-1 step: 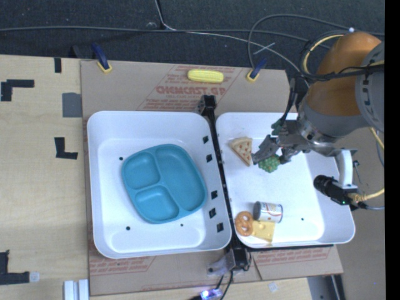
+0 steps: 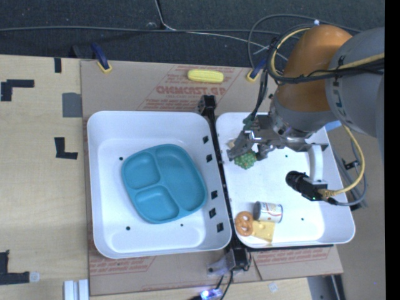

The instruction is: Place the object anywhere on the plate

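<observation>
The tool (image 2: 242, 150) is hovering at the right bin's (image 2: 294, 230) upper left, fingers pinching the small green object (image 2: 245, 161). It is appearing light and bumpy, probably soft; gripping across its middle suits it. The blue plate (image 2: 164, 183) is lying centre-left.

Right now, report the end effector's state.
End effector: low over the right bin, right at a small green object; whether it grips it cannot be told.

Blue plate (image 2: 164, 183) in left bin (image 2: 100, 136), tool (image 2: 245, 150) touching green object (image 2: 245, 161) in right bin (image 2: 337, 230)
</observation>
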{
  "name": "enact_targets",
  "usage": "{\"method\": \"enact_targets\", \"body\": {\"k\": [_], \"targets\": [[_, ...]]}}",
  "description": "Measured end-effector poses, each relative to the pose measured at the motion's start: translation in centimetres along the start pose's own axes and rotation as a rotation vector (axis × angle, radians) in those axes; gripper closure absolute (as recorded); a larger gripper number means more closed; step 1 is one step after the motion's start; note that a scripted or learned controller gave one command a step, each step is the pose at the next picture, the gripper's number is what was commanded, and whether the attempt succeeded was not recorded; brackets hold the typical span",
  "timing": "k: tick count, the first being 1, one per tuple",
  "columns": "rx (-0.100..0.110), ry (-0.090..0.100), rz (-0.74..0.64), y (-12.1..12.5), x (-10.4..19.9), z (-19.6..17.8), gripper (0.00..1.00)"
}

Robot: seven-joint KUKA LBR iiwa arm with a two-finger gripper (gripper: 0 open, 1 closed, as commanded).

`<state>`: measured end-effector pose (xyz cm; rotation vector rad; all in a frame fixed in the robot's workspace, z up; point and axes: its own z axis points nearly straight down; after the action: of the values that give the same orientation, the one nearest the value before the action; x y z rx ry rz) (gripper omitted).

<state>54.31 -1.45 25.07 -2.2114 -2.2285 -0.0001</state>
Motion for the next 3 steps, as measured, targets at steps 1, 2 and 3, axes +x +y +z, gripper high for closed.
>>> {"method": "enact_targets", "body": {"k": [1,2,3], "targets": [[0.000,-0.001,0.001,1.3,5.0,-0.2,1.00],[0.000,-0.001,0.000,2.1,11.0,0.1,1.00],[0.002,-0.002,0.003,2.3,15.3,1.7,1.00]]}}
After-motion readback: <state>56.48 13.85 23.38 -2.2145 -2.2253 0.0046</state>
